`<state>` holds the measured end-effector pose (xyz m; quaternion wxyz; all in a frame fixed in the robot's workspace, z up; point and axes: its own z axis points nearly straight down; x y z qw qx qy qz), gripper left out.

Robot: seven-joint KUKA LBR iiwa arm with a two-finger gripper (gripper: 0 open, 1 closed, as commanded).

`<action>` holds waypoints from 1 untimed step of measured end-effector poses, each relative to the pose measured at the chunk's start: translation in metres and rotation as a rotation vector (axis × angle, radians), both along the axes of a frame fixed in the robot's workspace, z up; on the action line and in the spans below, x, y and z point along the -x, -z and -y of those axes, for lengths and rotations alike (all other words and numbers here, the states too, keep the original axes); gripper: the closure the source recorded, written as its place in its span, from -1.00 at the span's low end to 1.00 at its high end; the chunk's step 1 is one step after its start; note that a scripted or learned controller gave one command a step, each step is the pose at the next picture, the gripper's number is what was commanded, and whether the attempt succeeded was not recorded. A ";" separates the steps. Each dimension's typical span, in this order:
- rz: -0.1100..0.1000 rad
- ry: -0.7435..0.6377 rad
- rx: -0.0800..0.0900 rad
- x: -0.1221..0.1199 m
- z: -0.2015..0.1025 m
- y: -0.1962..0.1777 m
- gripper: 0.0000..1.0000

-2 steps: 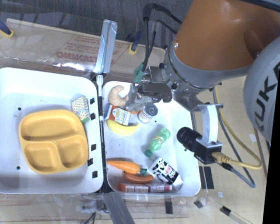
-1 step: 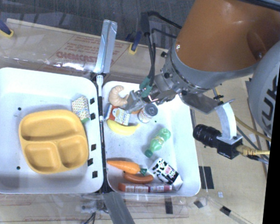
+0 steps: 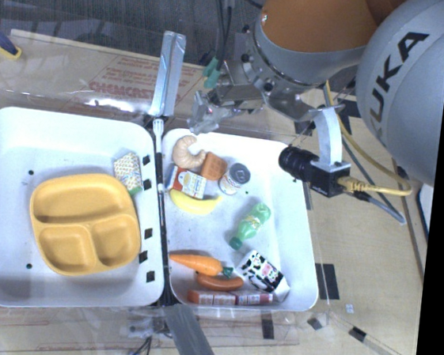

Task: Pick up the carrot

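The carrot (image 3: 196, 263), orange with a green top at its right end, lies near the front left of the right bin (image 3: 303, 246). It rests right behind a reddish sausage (image 3: 219, 282). My gripper (image 3: 199, 122) hangs over the far left rim of the right bin, just behind a curled pastry (image 3: 185, 151). It is well away from the carrot and nothing is visibly held. The arm's grey wrist covers the view's upper right.
The right bin also holds a banana (image 3: 193, 203), a small carton (image 3: 192, 184), a can (image 3: 237, 174), a green bottle (image 3: 250, 224), a cow-patterned carton (image 3: 262, 272) and a red bar (image 3: 234, 297). The left bin (image 3: 12, 133) holds a yellow divided tray (image 3: 83, 221) and a packet (image 3: 129, 172).
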<state>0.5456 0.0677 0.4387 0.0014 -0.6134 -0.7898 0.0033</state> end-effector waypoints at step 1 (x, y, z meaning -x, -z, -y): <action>-0.002 -0.326 -0.004 0.038 -0.001 -0.001 1.00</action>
